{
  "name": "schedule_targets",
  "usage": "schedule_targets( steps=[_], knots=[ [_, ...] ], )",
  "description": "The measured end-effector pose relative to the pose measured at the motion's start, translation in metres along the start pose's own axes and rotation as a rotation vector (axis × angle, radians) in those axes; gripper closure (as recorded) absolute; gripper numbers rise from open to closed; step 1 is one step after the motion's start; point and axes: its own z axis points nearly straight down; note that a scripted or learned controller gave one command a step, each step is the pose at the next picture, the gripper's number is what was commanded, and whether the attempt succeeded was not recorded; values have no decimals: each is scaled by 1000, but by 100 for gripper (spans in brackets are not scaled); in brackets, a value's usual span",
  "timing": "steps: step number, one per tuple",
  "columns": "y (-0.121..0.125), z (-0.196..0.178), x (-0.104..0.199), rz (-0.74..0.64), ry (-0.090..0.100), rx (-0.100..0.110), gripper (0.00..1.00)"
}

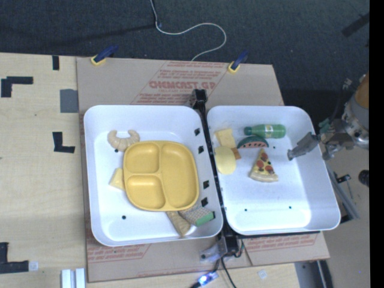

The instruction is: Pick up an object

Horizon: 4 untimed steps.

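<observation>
One pizza slice, triangular with orange crust and red dots, lies in the right bin. Right of the slice, the pincer hangs released, grasping nothing.

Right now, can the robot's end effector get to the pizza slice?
Probably yes. The end effector is at the right bin's right edge, and the pizza slice lies open on the bin floor with bare white between them.
</observation>
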Motion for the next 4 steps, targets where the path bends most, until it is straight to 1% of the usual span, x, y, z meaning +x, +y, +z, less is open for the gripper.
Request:
schedule_targets(
  steps=[1, 2, 3, 4],
  knots=[
    [2, -6, 0, -3, -3, -11, 0],
    [-1, 55, -6, -3, -2, -6, 0],
    [-5, 119, -1, -4, -1, -4, 0],
    [-4, 160, -1, -4, -4, -11, 0]
  ],
)
